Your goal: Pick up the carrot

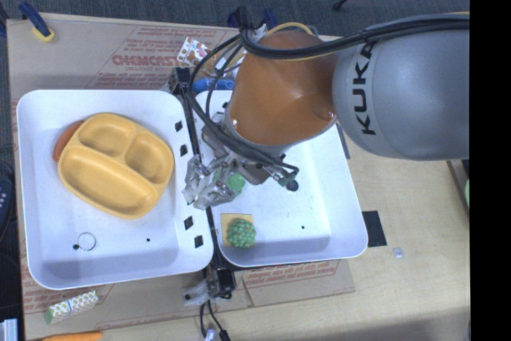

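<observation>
- 2 shallow white bins sit side by side on my bench: the left bin [40,172] and the right bin [335,220], both resting on a sheet of printed cardboard [144,52].
- From my feed, the arm [399,92] reaches in from the right, and its orange band [279,92] covers most of the right bin's upper half.
- I see the gripper [209,184] low over the right bin's left side, next to the wall the 2 bins share. Its metal parts blur together, so I cannot tell how the jaws stand.
- 1 small green object [235,182] shows just beside the gripper; too little of it is visible for me to name it or to say whether it is held.
- In the left bin lies a yellow divided tray [120,164] with 3 compartments.
- An orange shape [64,141] peeks out from under the tray's left edge. I take it for the carrot, though most of it is hidden and I cannot be sure. It is well apart from the gripper.
- Near the right bin's front wall I see a green bumpy ball [240,233] resting on a small yellow square [236,220].
- 1 blue clamp [36,20] grips the cardboard's far left corner.
- Cables [211,64] run along the arm's wrist, hiding the bin edge there.
</observation>
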Robot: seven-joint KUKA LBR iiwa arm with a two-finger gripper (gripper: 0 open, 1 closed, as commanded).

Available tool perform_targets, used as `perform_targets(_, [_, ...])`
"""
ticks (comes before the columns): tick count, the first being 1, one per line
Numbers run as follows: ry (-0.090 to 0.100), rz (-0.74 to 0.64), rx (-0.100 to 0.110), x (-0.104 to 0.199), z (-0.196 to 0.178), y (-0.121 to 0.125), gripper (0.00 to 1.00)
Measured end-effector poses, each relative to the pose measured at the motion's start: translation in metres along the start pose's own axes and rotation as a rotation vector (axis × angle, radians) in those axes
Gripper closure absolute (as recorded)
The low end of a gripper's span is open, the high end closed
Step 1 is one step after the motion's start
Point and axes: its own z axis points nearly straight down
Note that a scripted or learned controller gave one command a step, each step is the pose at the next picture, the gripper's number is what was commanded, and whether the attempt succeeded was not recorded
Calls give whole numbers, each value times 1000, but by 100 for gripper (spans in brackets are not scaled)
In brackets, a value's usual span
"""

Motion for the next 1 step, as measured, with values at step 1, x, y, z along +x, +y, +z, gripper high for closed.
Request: perform_targets(1, [-3,-102,2,30,-109,7,100])
